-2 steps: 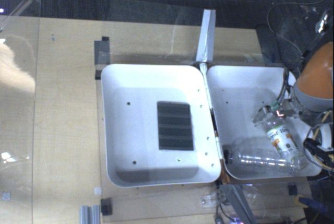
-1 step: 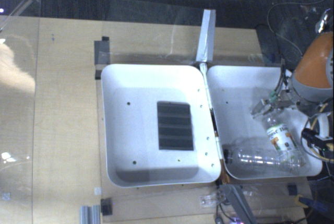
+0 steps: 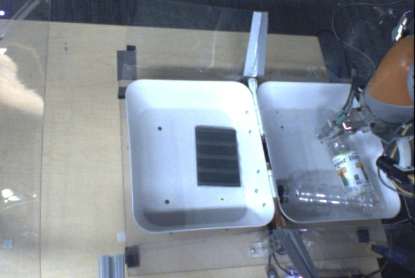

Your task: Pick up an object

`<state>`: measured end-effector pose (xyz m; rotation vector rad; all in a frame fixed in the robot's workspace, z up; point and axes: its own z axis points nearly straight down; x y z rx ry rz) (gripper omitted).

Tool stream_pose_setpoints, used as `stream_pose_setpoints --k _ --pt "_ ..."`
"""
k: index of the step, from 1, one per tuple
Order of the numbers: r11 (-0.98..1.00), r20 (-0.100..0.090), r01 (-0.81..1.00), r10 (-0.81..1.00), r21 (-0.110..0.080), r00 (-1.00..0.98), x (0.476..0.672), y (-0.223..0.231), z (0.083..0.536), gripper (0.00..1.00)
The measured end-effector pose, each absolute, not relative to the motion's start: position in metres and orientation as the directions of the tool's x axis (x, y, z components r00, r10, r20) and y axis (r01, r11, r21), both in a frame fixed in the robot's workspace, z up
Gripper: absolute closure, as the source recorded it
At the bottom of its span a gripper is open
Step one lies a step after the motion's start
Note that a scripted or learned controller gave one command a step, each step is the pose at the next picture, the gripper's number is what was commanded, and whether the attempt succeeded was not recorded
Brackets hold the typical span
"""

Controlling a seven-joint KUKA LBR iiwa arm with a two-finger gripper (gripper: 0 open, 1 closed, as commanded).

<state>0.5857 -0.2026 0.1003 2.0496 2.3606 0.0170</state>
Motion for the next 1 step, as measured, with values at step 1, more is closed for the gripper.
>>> stream_pose_setpoints --k 1 --pt "0.189 -0.002 0.982 0.982 0.008 -0.189 0.6181 -0.1588 0.1851 1.00"
